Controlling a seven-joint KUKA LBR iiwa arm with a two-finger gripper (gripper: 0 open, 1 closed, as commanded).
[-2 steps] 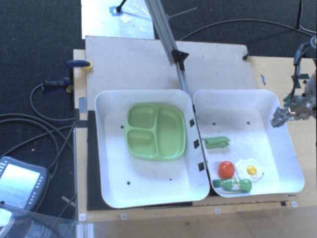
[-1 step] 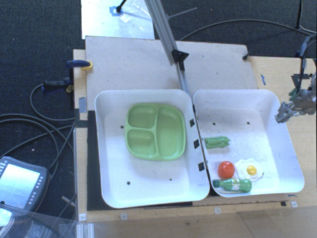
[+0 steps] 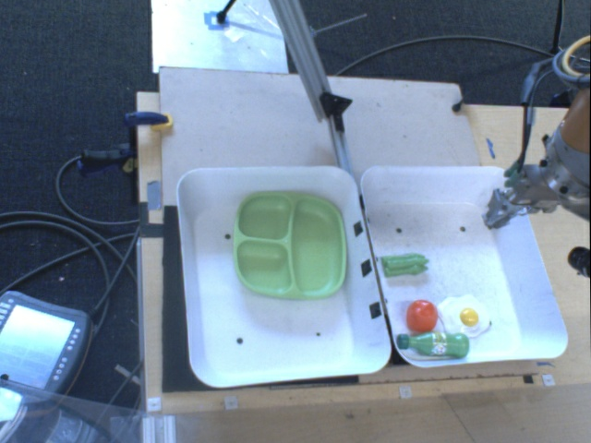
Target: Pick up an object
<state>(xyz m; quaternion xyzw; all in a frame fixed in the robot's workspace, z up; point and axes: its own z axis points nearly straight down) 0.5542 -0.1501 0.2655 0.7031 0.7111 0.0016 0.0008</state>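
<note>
From the overhead camera, the end effector (image 3: 500, 209) hangs over the right bin (image 3: 526, 247) near its far right rim; whether it is spread or pressed together cannot be told. In the near part lie a green pod (image 3: 404, 264), tomato (image 3: 421, 316), fried egg (image 3: 464, 316) and green bottle (image 3: 436, 343). The left bin (image 3: 203, 340) holds a green divided plate (image 3: 289, 244)

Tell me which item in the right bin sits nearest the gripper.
The green pea pod. It lies alone mid-bin, closest to the gripper; the tomato, fried egg and green bottle cluster farther off at the front edge.
</note>
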